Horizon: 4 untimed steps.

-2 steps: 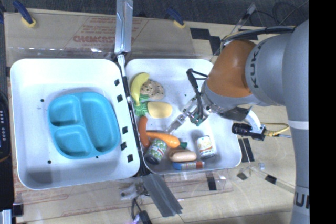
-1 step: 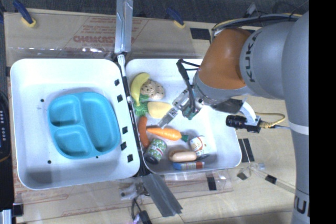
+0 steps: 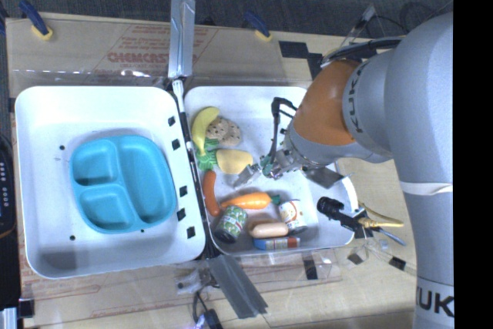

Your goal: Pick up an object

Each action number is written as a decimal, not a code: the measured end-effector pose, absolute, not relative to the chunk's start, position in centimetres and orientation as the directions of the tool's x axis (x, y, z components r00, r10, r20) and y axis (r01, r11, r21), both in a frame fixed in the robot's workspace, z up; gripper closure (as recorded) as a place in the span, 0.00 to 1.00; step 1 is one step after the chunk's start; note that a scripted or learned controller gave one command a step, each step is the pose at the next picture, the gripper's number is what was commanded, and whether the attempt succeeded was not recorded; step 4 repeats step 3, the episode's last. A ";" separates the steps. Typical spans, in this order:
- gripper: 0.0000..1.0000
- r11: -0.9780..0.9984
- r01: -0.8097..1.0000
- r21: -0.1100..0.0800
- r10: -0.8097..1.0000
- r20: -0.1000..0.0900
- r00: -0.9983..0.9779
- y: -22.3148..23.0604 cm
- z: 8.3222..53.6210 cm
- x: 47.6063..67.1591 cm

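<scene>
The grey arm (image 3: 400,96) with its orange band fills the right side of the frame and reaches down over the right bin (image 3: 231,98), covering that bin's right half. Its gripper (image 3: 266,166) hangs low near the bin's centre, just right of a pale yellow wedge (image 3: 233,160); whether its jaws are apart or closed on anything cannot be told, since the parts are small and tangled in shadow.

The left bin (image 3: 38,135) sits at left of centre and holds a blue divided tray (image 3: 122,182) with three compartments.

The right bin holds the pickable things, crowded along its left and lower parts: a banana (image 3: 202,127) at upper left, a brown speckled cookie (image 3: 225,132) touching it, a green leafy piece (image 3: 206,160) below, then the yellow wedge. Lower lie a carrot (image 3: 246,202), an orange-red sausage shape (image 3: 209,193) along the left wall, a small dark can (image 3: 230,224), a tan hot-dog bun (image 3: 268,229), a small white carton (image 3: 292,213) and a blue-and-red marker (image 3: 276,243) by the bottom wall.

A cardboard sheet (image 3: 115,50) behind the bins carries faint red print, roughly "CHEMCRAFT"; white letters "KU" show on the arm at lower right.
</scene>
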<state>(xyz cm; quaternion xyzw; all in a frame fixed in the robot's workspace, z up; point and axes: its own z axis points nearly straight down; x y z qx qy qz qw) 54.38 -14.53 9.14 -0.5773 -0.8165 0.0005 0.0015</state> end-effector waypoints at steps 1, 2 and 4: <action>0.00 0.430 0.903 0.001 0.903 -0.001 -0.430 -17.2 9.3 65.0; 0.00 0.282 0.959 0.002 0.959 -0.002 -0.282 -21.0 14.2 65.8; 0.00 0.378 0.926 -0.002 0.926 0.002 -0.378 -20.9 9.2 57.8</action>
